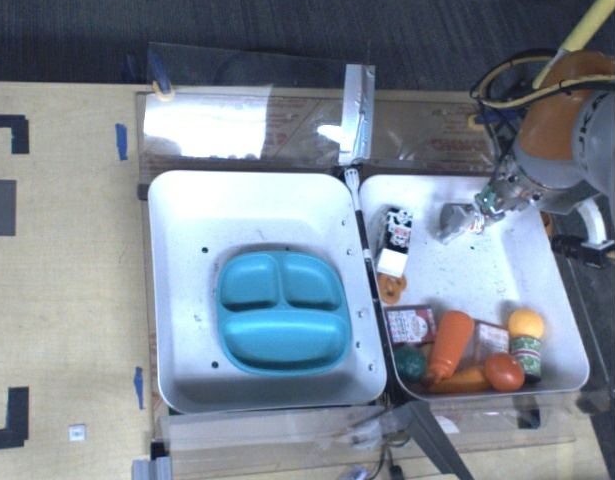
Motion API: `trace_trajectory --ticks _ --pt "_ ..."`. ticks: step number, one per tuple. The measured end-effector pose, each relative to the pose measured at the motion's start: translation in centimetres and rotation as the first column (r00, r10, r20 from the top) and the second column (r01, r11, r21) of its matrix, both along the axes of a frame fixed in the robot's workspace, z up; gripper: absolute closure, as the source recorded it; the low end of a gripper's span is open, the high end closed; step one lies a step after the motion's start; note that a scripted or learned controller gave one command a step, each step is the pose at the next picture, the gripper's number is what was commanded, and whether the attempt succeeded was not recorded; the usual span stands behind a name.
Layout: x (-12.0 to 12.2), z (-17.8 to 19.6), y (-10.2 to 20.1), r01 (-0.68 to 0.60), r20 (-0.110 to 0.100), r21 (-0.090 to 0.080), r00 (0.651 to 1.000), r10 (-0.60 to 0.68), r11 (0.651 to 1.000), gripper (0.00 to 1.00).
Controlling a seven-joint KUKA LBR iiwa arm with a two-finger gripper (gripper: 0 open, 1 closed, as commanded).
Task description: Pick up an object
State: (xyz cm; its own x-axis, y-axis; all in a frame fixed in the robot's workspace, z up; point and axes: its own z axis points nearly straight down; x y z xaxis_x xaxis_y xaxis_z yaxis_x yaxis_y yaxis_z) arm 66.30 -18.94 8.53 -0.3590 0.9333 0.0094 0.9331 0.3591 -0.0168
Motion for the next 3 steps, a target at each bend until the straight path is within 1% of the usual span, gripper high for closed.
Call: trace_trajectory --ticks 1,2,3 --pt "-0.2 0.0 0.0 0.180 -0.015 0.001 0.983 -0.180 0.984 0.00" --pt "-0.1 0.3 1.5 0.412 -0.002 -0.010 0.911 -0.412 0.911 0.00" --pt "0.8 1.7 1.7 0.410 0.032 -0.002 0.912 -0.410 0.912 1.00"
